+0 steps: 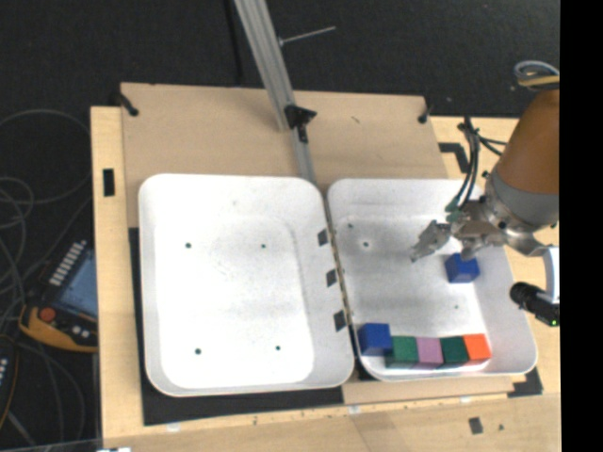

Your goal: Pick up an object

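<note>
We take the right bin (377,205) as our landmark. The arm (532,158) reaches over its far right part, the orange band sitting above the grey wrist. Below the wrist we see the gripper (450,238) hanging over the bin's upper middle floor, one finger (429,240) jutting out toward the bin's left wall. A small blue block (462,268) shows directly beneath the gripper, toward the bin's right side and about halfway down it. We cannot tell whether the fingers close on this block or merely hover over it, since the wrist hides much of the contact, and we cannot judge how wide the gripper stands.

Along the bin's near wall a row of cubes lies side by side, touching or nearly so: a blue cube (375,337) at the left end, standing slightly forward of the others, then a green cube (405,349), a pink cube (430,350), a dark green cube (454,349) and an orange cube (478,347) at the right end. This row lies well apart from the blue block under the gripper.

Just beside the right bin's left wall sits the left bin (155,252), their edges touching. A metal rail (273,64) slants away from the junction of the two bins at their far edge.
</note>
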Motion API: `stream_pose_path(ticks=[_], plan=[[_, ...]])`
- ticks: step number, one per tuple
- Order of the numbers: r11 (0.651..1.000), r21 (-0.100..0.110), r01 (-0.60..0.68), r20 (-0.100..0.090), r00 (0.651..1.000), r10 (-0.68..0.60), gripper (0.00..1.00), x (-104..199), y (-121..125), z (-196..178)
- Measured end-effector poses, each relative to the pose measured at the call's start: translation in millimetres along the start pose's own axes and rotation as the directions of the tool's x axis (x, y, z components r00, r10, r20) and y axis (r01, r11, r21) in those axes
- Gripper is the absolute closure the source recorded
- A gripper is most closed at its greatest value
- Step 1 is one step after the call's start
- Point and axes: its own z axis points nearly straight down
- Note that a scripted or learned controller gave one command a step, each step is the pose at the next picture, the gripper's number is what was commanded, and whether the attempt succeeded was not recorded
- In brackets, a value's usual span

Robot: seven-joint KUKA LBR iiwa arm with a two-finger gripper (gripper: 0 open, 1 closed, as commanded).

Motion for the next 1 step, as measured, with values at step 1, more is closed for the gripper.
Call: stream_pose_path(ticks=[1], plan=[[1.0, 0.004, 0.003, 0.003, 1.0, -0.003, 0.0, -54.6, 20.5, 85.5]])
